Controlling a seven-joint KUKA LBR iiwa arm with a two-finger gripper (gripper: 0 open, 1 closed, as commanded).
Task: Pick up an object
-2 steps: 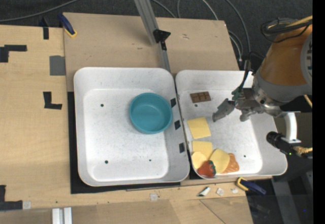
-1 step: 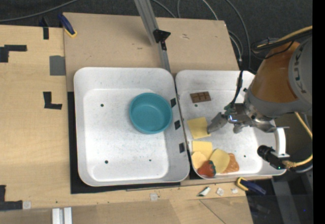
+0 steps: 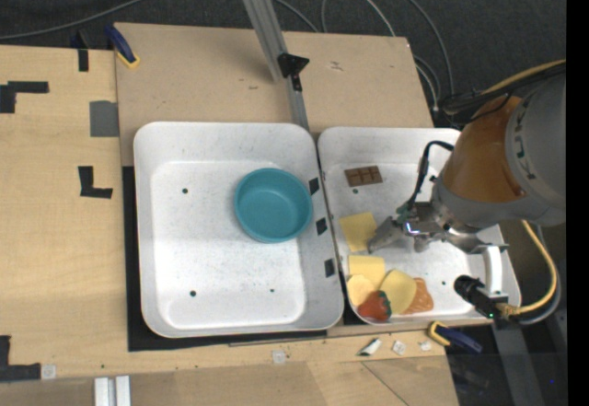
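1. Arm (image 3: 502, 165): nearest the camera, grey with an orange band, over the right bin (image 3: 405, 139).
2. Gripper (image 3: 391, 231): low in the right bin; whether its fingers are wide or narrow, I cannot tell.
3. Yellow block (image 3: 357, 230): just left of the gripper, edges tilted to the bin walls; contact cannot be confirmed.
4. Right bin also holds a brown chocolate bar (image 3: 363, 177), long axis left-right, yellow pieces (image 3: 382, 280), and a red item (image 3: 374, 305).
5. Left bin (image 3: 184, 238): holds a teal bowl (image 3: 272, 203), upright.
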